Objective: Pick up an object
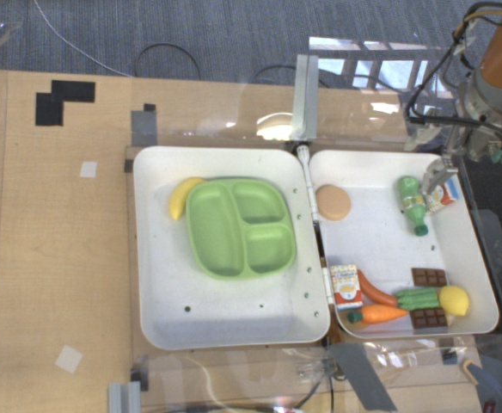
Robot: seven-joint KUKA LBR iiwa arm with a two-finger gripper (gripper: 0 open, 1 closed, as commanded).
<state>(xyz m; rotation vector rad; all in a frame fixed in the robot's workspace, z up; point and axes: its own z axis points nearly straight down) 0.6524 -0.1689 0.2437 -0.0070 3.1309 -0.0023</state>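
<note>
Up toward 1 o'clock in the right bin (pixel 479 256): a small green bottle (pixel 413 203), glossy plastic, lying on its side with its length running roughly 12 to 6, pale label band across the middle, narrow end toward 6. Just beside it at 2 o'clock, the tool (pixel 438 177), grey metal, hanging low over the bin's far right corner, apart from the bottle as far as can be seen. Wide or narrow: cannot tell from this slant. Nothing seen gripped. Right under the tool at 3 o'clock of the bottle, a little red-and-white carton (pixel 446 196), partly hidden. Above, the grey arm (pixel 483 110) with its orange band and looped black cables.

Well off at 9 o'clock of the bottle, a flat round tan cookie (pixel 333 202), matte. Down at 6 o'clock, a cluster along the near wall: a boxy juice carton (pixel 345 285), two orange carrots (pixel 382 313), a knobbly green vegetable (pixel 419 298), a smooth yellow lemon (pixel 455 300), two ridged brown chocolate bars (pixel 429 277).

Further at 9 o'clock, the left bin (pixel 161 317), shallow white plastic with rounded corners, bearing a light green divided plate (pixel 238 228) and a curved yellow banana (pixel 180 196) touching its far left edge. Under both bins, a pale wood tabletop (pixel 53 256).
</note>
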